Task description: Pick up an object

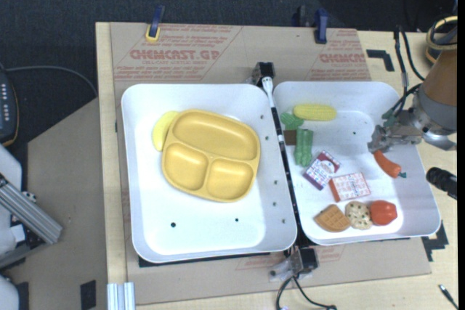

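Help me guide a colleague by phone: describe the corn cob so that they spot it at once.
Look at the right bin of the two white ones. Along its far edge, near the divider, lies the corn cob, yellow with a green end. Just below it sit plain green pieces; it is the one yellow item in that bin.

I see two shallow white plastic bins [142, 156], smooth and faintly glossy. The yellow divided plastic tray [209, 155] shines softly. The table [116, 62] looks like matt brown printed cardboard. The claw [392, 133] reads as dull grey metal.
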Robot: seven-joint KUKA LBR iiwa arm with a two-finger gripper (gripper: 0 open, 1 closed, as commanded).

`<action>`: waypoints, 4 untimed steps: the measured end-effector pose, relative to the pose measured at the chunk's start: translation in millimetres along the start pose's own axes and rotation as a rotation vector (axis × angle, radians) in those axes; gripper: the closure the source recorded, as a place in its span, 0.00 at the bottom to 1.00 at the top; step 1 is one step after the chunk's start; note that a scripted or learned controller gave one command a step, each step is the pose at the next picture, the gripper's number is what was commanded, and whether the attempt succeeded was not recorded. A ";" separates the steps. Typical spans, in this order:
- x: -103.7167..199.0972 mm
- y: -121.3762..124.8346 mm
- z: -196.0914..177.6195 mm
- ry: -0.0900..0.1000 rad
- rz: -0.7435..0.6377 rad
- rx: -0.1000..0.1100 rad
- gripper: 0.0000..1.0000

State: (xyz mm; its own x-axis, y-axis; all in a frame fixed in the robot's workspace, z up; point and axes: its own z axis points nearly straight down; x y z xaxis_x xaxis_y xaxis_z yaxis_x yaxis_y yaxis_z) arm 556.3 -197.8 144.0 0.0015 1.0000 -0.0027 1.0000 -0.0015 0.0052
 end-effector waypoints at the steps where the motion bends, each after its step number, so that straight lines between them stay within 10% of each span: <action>1: -5.8 -7.1 -50.2 0.000 0.000 -0.001 1.00; 2: -6.5 -5.7 -83.5 0.000 -0.002 -0.001 1.00; 4: 110.1 -28.2 -74.0 0.006 -0.007 0.008 1.00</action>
State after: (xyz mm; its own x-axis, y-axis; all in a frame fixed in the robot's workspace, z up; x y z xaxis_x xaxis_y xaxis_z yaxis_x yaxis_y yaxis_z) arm 527.9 -87.4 217.6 -0.0055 1.0000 0.0036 1.0000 0.0055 -0.0031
